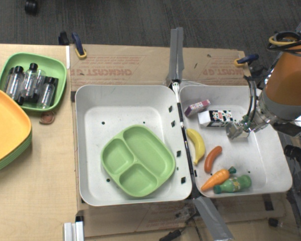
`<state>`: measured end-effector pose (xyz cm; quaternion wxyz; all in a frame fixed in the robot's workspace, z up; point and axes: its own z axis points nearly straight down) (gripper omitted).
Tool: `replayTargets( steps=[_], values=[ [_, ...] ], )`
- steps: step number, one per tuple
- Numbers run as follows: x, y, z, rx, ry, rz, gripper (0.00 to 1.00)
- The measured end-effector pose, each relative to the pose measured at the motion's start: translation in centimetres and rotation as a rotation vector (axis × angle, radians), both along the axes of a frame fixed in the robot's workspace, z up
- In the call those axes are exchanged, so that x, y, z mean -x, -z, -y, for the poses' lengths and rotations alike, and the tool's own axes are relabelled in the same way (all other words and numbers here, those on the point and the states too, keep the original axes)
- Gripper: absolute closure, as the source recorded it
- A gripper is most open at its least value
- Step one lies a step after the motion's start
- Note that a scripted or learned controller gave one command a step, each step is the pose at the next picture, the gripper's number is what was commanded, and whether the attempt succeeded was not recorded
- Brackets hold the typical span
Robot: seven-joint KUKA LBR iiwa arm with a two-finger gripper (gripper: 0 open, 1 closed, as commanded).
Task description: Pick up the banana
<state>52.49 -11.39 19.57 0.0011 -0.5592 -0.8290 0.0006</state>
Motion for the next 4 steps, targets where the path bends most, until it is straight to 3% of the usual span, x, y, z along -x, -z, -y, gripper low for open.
replayTargets(
  steps=[1,2,3,4],
  values=[
    [4.7,-6.0,0.6,0.002,0.235,0.002,1.00],
    [4.7,-5.0,4.4,0.000,-0.199,0.002,1.00],
    [3.1,-7.2,7.6,0.001,-0.505,0.005,1.00],
    [4.6,-6.2,5.4,-0.001,-0.924,0.004,1.00]
  ],
)
